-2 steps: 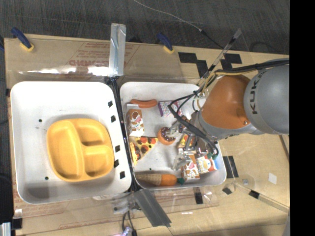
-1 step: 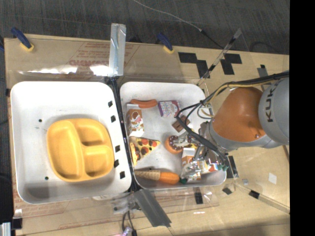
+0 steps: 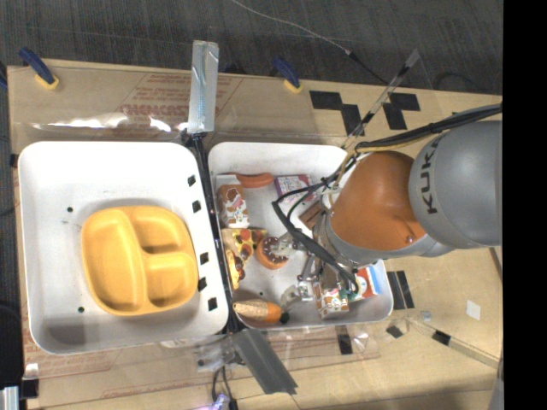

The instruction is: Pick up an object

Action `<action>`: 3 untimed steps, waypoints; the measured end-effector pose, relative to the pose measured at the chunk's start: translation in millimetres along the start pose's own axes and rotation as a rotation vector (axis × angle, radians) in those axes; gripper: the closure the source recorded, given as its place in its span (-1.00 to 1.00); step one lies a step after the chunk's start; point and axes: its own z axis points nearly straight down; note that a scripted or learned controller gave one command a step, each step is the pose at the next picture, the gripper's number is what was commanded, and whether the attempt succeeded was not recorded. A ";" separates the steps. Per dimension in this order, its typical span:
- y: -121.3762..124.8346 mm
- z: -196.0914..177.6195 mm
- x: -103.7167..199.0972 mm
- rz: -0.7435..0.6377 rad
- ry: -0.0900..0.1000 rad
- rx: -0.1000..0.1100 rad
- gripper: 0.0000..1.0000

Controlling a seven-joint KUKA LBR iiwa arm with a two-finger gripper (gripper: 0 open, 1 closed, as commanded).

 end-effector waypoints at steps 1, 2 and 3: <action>-18.5 -6.0 -75.2 0.015 0.019 -0.001 -1.00; -55.7 -2.1 -22.6 0.022 0.019 -0.002 -1.00; -39.9 3.8 -30.0 0.012 0.019 -0.001 -1.00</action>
